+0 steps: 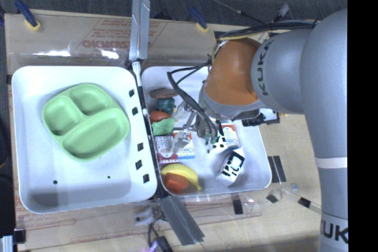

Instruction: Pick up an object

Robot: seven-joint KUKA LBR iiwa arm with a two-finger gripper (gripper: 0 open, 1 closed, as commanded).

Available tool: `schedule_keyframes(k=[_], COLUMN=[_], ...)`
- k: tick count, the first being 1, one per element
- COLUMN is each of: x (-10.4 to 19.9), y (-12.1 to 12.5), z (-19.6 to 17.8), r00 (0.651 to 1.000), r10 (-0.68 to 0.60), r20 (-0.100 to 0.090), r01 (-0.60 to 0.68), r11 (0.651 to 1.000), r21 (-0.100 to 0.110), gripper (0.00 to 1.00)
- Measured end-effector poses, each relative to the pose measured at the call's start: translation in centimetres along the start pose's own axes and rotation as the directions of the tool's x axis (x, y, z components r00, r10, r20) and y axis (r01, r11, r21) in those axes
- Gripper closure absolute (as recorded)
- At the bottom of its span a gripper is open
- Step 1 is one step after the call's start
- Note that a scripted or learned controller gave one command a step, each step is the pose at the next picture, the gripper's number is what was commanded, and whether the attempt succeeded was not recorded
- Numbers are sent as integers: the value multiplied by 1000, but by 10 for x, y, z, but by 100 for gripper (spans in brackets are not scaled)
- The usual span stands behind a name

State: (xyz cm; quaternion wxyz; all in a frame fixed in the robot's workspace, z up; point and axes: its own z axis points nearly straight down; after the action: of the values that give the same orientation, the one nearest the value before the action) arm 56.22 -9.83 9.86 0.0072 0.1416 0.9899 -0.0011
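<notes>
My gripper hangs low over the middle of the right bin, under the orange wrist band. Just left of it lie a green item, a small red item and a teal item. A flat printed packet lies below the gripper. A small white box and a black-and-white spotted piece sit at its right. I see nothing held in the gripper.
A yellow banana and an orange-red fruit rest at the right bin's near edge, beside a white-and-black object. A brown item lies at the far side. The left bin holds a green divided plate.
</notes>
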Motion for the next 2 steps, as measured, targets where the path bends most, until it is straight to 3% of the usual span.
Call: schedule_keyframes(k=[1, 2], x=[-64, -64], y=[14, 15], z=[1, -10], r00=[995, 995], r10=[104, 97], r20=[-4, -5], r01=[-104, -97], r11=[995, 995], r21=[0, 0], gripper=[0, 100])
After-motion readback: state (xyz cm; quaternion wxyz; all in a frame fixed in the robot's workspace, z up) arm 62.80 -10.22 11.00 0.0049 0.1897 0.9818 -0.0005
